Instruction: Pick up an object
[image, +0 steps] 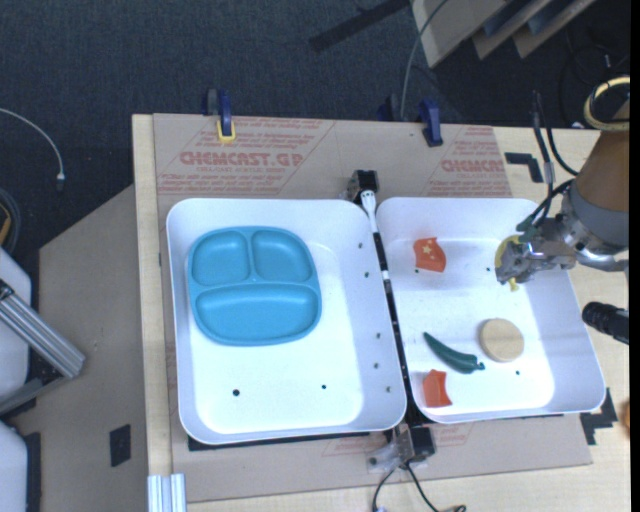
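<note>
The right bin (540, 400) holds a red piece (430, 254) near its back left, a tan round disc (501, 339) toward the front right, a dark green pepper-shaped object (452, 354) beside the disc, and a second red piece (436, 388) at the front. My gripper (515, 262) hangs over the bin's right part, behind the tan disc and to the right of the back red piece. I see nothing between its fingertips.
The left bin (290, 400) contains a blue divided plate (256, 285). Blue clamps (225, 112) sit at the bench's far edge. Cables run behind the right bin near the arm (605, 190).
</note>
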